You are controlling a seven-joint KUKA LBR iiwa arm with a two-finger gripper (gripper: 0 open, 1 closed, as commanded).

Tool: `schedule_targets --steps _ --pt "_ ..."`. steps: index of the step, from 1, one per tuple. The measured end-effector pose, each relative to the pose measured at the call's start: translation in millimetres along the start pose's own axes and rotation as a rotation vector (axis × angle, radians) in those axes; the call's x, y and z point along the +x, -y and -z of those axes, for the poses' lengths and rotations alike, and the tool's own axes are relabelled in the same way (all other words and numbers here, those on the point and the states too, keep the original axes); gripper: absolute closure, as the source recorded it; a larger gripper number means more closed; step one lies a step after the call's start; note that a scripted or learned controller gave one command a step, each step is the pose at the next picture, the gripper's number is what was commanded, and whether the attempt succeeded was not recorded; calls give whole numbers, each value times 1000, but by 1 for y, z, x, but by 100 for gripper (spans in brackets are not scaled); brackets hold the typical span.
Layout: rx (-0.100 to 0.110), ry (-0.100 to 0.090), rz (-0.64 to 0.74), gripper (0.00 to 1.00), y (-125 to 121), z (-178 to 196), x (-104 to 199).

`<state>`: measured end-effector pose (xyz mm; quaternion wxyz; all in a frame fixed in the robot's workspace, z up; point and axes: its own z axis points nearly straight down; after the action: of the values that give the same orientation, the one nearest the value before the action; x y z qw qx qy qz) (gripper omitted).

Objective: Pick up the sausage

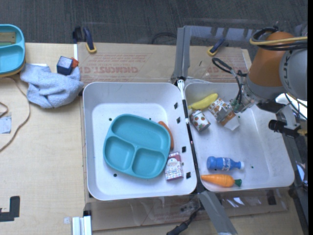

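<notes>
The sausage (pixel 167 131) is a thin orange-brown curve in the left bin (pixel 93 146). It lies against the right rim of the blue divided plate (pixel 137 146), which partly hides it. My gripper (pixel 227 116) is low in the back of the right bin (pixel 266 155), well to the right of the sausage and across the divider between the bins. It sits next to a small patterned can (pixel 199 121) and a yellow banana (pixel 203 101). The arm's orange band (pixel 266 62) rises behind it.
A small red-and-white carton (pixel 174 167) lies by the plate's lower right corner. In the right bin's front are a blue bottle (pixel 222 164) and a carrot (pixel 220 180). On the bench to the left lie a grey cloth (pixel 51 87) and a blue container (pixel 11 49).
</notes>
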<state>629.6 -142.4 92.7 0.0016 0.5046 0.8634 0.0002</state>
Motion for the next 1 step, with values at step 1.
schedule_targets --steps 1 --pt "-2 2 482 100 -4 1 32"
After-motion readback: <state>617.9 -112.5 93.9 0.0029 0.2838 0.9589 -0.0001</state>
